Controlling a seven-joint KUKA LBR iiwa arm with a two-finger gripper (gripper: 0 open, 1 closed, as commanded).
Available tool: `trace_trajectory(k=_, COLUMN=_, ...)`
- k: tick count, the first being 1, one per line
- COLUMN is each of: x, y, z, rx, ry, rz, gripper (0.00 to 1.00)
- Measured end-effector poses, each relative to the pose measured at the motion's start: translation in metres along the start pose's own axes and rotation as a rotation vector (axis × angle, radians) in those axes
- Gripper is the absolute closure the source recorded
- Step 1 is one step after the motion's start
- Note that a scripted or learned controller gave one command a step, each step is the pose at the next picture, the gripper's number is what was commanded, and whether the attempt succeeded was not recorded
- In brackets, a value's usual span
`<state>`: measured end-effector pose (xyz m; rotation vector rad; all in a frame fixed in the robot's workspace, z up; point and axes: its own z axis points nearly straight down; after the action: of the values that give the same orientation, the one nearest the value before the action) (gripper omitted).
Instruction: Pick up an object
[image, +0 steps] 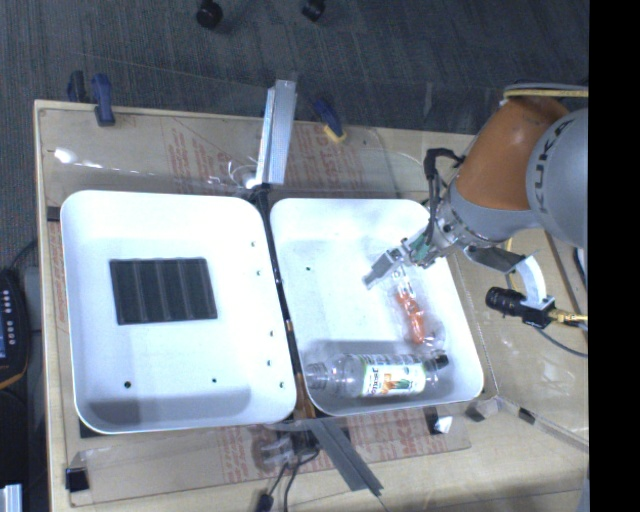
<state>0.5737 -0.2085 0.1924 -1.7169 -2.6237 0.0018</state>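
On the tabletop, the left bin (165, 305) carries a dark ribbed panel (163, 290) toward its far-left part. In the right bin (375, 305), a clear plastic bottle (375, 376) lies on its side along the near edge, and an orange-filled packet (413, 315) rests just beyond it toward the right wall. My gripper (385, 268) hangs over the bin's middle, its fingers parted and grasping nothing, just above the packet's far end.
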Motion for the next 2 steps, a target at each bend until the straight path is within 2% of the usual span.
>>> trace_trajectory(k=1, x=-0.0067, y=0.0125, z=0.0067, rx=-0.005, ry=-0.006, rz=-0.033, gripper=0.00)
trace_trajectory(k=2, x=-0.0067, y=0.0125, z=0.0066, rx=-0.005, ry=-0.006, rz=-0.033, gripper=0.00)
